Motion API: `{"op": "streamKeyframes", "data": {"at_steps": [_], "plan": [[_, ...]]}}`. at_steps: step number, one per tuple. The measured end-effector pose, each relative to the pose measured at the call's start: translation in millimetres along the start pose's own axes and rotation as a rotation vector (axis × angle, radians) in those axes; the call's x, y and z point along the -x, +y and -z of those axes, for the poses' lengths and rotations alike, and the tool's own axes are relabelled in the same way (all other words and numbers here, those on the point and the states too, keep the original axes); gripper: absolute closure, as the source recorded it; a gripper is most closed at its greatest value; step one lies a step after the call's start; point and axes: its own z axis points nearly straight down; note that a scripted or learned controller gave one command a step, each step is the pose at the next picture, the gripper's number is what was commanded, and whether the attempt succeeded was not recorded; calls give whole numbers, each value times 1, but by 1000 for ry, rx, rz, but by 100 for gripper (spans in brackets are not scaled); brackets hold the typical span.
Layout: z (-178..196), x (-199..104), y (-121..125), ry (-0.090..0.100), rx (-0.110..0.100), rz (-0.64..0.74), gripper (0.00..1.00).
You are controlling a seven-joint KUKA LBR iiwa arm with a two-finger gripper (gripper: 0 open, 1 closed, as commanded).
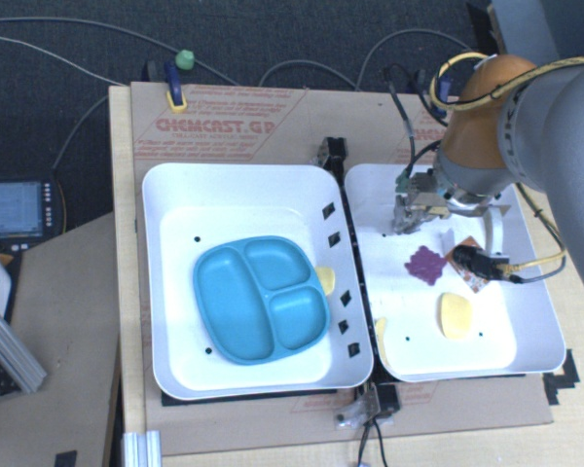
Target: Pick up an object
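Observation:
My gripper (406, 220) hangs over the upper left part of the right bin (526, 353), fingers pointing down toward the bin floor with nothing seen between them. A purple lumpy object (426, 265) lies on the bin floor just below and right of the gripper. A pale yellow rounded object (456, 314) rests lower in the same bin. A small orange-and-brown object (467, 258) sits to the right of the purple one, close under the wrist.
The left bin (165, 261) holds a blue divided plate (261, 298) with a small yellow piece (326, 280) at its right edge. A black divider with clips (343, 261) runs between the bins. Cables trail across the cardboard behind.

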Motion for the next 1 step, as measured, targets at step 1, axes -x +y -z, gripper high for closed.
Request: {"op": "streamKeyframes", "data": {"at_steps": [1], "plan": [[56,-4,-8,-2,6,1,100]]}}
